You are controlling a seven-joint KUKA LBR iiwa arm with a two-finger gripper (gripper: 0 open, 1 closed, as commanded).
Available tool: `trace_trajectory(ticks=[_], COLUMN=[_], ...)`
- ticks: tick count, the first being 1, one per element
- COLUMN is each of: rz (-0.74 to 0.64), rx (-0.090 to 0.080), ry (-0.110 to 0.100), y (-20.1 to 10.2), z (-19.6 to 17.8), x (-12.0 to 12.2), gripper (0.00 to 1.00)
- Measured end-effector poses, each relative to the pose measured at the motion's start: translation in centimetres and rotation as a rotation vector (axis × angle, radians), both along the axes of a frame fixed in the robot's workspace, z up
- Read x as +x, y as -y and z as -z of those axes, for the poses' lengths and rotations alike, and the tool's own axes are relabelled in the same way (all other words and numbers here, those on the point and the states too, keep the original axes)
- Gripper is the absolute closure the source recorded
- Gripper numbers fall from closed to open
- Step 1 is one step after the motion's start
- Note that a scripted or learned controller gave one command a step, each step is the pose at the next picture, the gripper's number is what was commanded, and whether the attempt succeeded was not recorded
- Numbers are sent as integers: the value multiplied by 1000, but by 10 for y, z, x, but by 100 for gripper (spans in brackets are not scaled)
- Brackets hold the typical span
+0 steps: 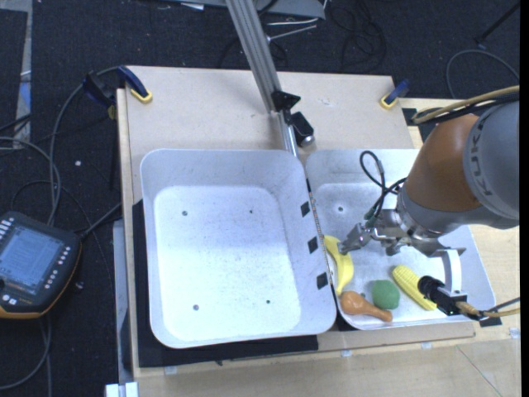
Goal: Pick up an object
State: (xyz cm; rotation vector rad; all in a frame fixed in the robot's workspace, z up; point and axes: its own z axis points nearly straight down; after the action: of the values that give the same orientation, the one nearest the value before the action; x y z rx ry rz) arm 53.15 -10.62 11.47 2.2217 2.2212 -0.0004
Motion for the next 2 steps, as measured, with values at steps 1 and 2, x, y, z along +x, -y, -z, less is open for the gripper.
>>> trace_trajectory(ticks=[1, 2], rz=[1, 0], rx=[-2, 0], ry=[9, 2], y=[1, 0], z=[15, 9], x=[3, 1], gripper=[0, 100])
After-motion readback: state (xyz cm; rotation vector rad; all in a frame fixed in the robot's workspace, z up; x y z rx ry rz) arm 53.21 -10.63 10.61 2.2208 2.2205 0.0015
